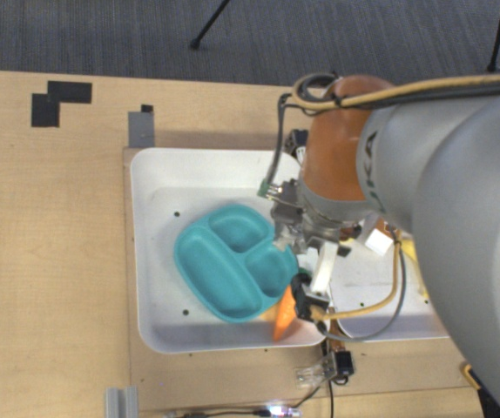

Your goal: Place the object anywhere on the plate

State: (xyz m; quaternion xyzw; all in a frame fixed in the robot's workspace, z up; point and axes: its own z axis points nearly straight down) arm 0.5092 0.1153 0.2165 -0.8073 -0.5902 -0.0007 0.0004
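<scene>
A teal divided plate [228, 264] lies in the white bin [158, 233], left of centre. An orange carrot-like object [282, 319] lies at the plate's lower right edge, near the bin's front wall, and is partly covered by the robot's hardware. My gripper [292, 238] hangs over the plate's right rim, just above and behind the orange object. The wrist and the grey arm hide its tips, and I see nothing held in it.
The large grey arm covers the right part of the bin and everything further right. The tan bench [50, 259] stretches to the left. A yellow cable [389, 299] loops low over the bin's front right.
</scene>
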